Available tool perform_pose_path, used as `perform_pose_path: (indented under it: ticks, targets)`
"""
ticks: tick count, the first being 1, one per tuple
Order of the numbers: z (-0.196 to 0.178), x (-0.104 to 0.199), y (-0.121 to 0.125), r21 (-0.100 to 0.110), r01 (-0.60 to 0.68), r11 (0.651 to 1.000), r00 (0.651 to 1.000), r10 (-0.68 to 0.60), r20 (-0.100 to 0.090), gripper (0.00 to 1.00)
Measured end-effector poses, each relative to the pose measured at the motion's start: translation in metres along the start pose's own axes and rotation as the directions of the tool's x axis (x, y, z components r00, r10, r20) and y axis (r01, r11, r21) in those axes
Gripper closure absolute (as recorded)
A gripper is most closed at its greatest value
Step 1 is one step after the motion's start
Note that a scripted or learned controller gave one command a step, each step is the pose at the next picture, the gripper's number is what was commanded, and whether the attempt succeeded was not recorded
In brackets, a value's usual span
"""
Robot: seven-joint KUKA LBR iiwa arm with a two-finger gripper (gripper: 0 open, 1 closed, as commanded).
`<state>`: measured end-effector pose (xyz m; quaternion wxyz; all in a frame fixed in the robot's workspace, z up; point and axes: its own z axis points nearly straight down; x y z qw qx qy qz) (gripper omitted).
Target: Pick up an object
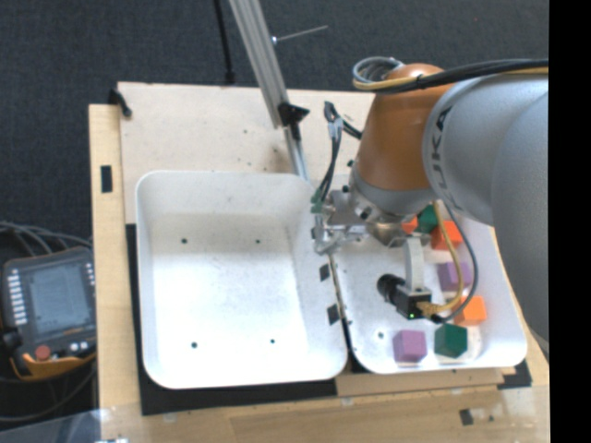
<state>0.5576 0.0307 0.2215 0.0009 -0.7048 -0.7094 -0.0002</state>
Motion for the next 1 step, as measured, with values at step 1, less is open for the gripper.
perform_pose_path:
  ticks: [1]
  targets:
    - [-0.0139, 0.0555, -0.0081, -0.004, 0.002, 1.0, 1.0, -0.002, -0.001, 1.0]
